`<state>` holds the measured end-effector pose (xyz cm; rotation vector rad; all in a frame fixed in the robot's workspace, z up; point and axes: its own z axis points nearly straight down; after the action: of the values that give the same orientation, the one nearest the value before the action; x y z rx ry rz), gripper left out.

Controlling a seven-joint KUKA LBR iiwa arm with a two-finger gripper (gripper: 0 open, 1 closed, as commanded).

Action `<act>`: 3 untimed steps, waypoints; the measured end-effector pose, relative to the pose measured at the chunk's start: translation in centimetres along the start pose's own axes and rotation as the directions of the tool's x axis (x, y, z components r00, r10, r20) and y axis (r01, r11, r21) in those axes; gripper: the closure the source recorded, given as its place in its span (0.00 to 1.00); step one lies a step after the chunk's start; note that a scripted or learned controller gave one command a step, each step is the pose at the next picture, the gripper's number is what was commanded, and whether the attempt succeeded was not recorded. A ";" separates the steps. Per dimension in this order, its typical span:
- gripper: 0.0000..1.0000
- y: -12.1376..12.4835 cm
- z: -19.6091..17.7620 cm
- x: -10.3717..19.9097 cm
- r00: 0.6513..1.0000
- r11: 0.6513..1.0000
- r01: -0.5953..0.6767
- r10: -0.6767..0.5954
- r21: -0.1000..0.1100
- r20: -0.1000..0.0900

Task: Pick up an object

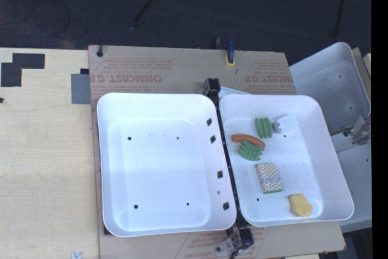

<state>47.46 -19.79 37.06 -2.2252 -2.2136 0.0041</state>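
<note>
White plastic bins sit side by side on a brown cardboard sheet (151, 73) that covers the desk (42, 154), and every candidate for picking lies in the right bin (327, 130), so as far as I can judge the task has not begun: nothing is lifted, nothing is gripped, and the whole approach, grasp and lift is left to do. The pincer's state I cannot tell. In the right bin, toward its far edge, lie a green pea pod toy (263, 127) and just beside it a small pale cup-like item (280, 125) too blurred to name; nearer the inner wall an orange-red hot dog toy (248, 140) rests touching a green leafy toy (250, 151). Toward the near edge sits a small patterned box (268, 178), and in the near right corner a yellow block (301, 205), well apart from the rest and probably the easiest pick. The left bin (109, 130) shows only dark holes in its floor. Red print on the cardboard runs upside down and mirrored; it cannot be read with confidence. The box bears a dotted print, no legible words.
</note>
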 end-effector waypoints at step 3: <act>1.00 7.1 2.2 17.9 1.000 1.000 0.005 -0.005 -0.001 0.002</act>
<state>54.61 -1.91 34.80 -2.2210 -2.2209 0.0045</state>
